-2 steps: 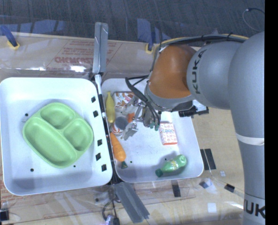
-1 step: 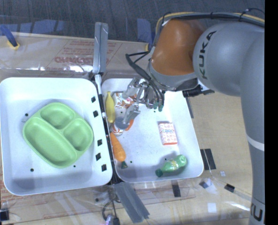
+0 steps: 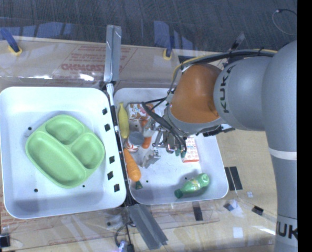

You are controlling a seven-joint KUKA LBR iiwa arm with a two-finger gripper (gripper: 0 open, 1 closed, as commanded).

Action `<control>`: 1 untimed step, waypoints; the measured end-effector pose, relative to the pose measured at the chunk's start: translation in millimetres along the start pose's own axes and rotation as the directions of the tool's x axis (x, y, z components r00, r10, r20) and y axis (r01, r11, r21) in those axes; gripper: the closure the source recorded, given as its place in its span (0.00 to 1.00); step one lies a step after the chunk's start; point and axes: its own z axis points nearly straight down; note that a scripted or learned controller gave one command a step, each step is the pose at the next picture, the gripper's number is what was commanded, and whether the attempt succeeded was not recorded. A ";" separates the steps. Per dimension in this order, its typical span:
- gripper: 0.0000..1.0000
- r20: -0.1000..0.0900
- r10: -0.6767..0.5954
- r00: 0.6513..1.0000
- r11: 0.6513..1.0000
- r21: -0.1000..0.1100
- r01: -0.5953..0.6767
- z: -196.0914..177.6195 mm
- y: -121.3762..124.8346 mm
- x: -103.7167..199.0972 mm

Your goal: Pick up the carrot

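Note:
The carrot (image 3: 132,164) is orange with a small green end. It lies along the left wall of the right bin (image 3: 214,164), pointing toward the near edge. My gripper (image 3: 157,150) hangs over the middle of the right bin, a short way to the right of the carrot and apart from it. Nothing shows between its metal fingers. The arm's orange band (image 3: 195,96) sits above it and hides part of the bin's far side.
A yellow banana-like item (image 3: 123,121) lies just beyond the carrot by the same wall. A green bottle (image 3: 193,186) rests near the bin's front right. A small printed packet (image 3: 190,152) and other small items sit near the gripper. The left bin (image 3: 14,140) holds a green divided plate (image 3: 65,150).

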 end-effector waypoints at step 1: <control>0.00 0.012 -0.246 0.969 0.969 0.008 0.246 -3.2 -2.8 42.2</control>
